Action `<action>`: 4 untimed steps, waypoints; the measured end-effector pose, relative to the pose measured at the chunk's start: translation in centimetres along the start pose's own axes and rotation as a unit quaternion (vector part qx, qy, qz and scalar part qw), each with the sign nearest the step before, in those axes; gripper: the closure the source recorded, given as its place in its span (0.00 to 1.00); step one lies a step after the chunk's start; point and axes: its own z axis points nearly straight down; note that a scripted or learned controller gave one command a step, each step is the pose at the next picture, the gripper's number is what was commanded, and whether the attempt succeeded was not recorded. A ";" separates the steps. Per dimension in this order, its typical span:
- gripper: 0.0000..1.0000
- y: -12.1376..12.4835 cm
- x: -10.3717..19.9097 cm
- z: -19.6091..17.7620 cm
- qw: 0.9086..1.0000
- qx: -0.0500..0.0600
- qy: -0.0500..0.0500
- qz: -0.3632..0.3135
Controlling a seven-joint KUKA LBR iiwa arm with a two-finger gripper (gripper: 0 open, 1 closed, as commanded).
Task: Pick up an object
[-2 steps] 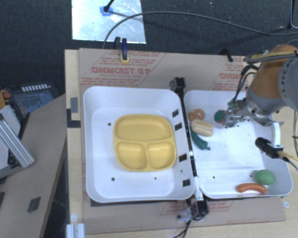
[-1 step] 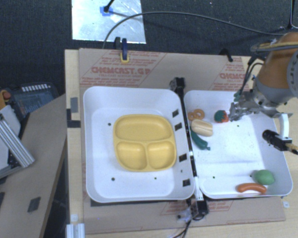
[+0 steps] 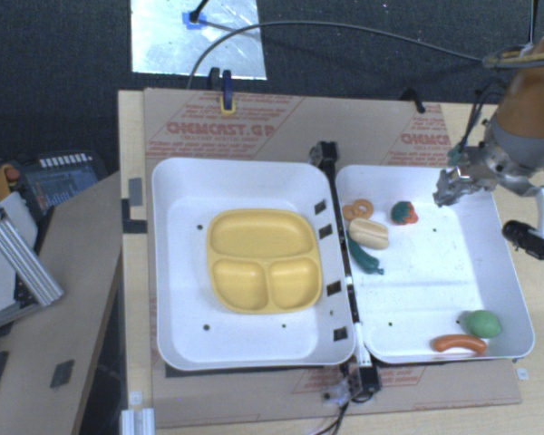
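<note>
From your camera view the gripper (image 3: 450,188) hangs at the upper right of the frame, over the far edge of the right bin (image 3: 490,270); whether its jaws are open you cannot tell. Left of it lie a pretzel (image 3: 357,210), bread roll (image 3: 369,234) and strawberry (image 3: 403,212); the yellow tray (image 3: 260,259) fills the left bin (image 3: 177,270).

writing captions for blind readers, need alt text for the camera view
A grey arm's gripper hovers over the far edge of the right bin, which holds small toy foods. The left bin holds a yellow divided tray.
</note>
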 end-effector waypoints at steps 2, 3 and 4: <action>1.00 -1.2 5.3 -2.6 1.000 0.003 0.002 -0.003; 1.00 -1.9 10.9 -3.6 1.000 0.003 0.002 -0.003; 1.00 -3.3 15.8 -3.3 1.000 0.003 0.002 -0.003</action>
